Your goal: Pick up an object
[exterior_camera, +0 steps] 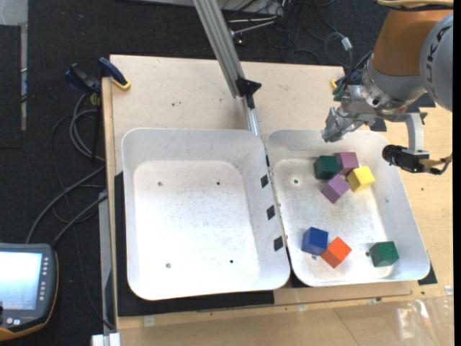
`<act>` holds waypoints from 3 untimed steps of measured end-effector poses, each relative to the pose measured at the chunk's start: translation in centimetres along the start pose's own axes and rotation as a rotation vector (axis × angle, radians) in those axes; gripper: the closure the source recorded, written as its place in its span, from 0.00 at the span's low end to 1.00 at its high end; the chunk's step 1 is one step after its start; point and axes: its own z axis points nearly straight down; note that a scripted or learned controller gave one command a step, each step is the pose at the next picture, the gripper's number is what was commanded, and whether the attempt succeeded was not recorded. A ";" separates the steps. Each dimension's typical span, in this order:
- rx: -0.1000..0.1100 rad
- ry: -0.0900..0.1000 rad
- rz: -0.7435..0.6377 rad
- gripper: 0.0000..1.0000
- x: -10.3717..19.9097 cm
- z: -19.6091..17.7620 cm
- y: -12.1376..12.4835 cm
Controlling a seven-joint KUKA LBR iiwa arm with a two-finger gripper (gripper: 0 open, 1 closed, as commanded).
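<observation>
Gripper (337,130), finger state unclear, hovers just above dark green cube (326,166), set square-on, not elongated.

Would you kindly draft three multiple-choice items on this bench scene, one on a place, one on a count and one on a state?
1. Where does the yellow cube lie?
A. In the left bin
B. In the right bin
C. On the bare bench

2. How many green cubes are in the bins?
A. One
B. Two
C. Four

3. How does the orange cube stand to the blue cube?
A. Touching it at its side
B. Stacked on top of it
C. In the other bin from it

Answers: 1 B, since it sits among the far group of cubes on the right bin's floor. 2 B, as one green cube lies near the gripper and another green cube near the front right corner. 3 A, for the two rest side by side on the floor with no gap.
</observation>
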 end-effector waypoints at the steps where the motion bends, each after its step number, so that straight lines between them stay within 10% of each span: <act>1: -0.001 0.000 -0.001 1.00 4.6 -0.3 -1.2; 3: 0.000 0.001 -0.002 1.00 14.5 -0.4 -6.8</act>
